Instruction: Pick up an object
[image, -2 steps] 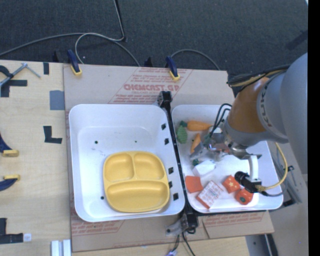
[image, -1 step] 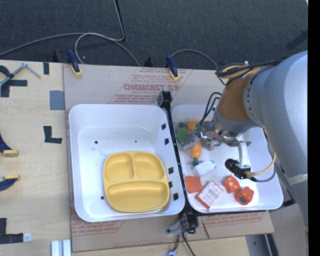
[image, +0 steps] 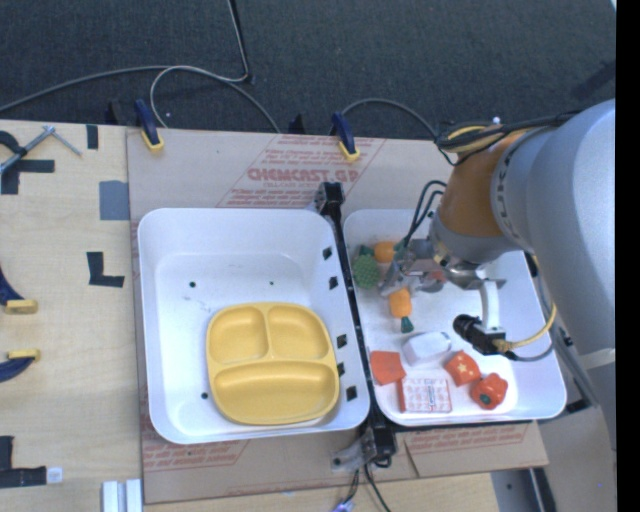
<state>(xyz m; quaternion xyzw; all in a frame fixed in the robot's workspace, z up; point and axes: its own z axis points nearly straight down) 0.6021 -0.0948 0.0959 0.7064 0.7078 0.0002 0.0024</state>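
The gripper (image: 418, 272) is lowered into the right bin (image: 545, 395), just above a small orange carrot (image: 400, 303) with a green tip, which lies on the bin floor. Whether the gripper is open or closed cannot be told. A green piece (image: 366, 270) and an orange piece (image: 384, 251) are seen beside it. A red pepper (image: 489, 391) and a white block (image: 426, 347) lie nearer the front. A yellow tray (image: 272, 362) is held in the left bin (image: 160, 300).
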